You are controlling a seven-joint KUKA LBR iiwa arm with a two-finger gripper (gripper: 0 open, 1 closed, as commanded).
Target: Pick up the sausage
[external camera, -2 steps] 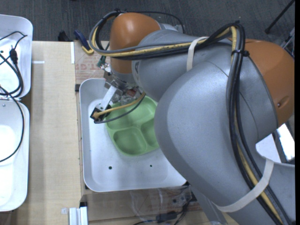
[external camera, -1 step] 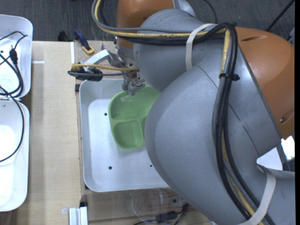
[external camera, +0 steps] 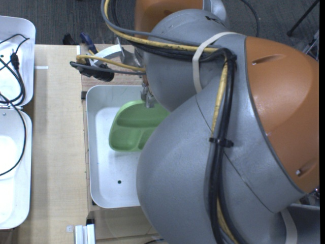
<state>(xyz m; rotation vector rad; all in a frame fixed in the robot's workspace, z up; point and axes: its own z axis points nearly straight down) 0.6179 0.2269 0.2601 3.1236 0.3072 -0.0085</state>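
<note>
across the right of the camera view, the grey and orange arm (external camera: 228, 136) leans low over the white bin (external camera: 104, 187), likely reaching in for the sausage. its bulk covers much of the bin, beside a green dish (external camera: 129, 131). gripper state and sausage location cannot be told.

green dish (external camera: 133, 127), white bin (external camera: 104, 151), grey-orange arm (external camera: 238, 136)
</note>
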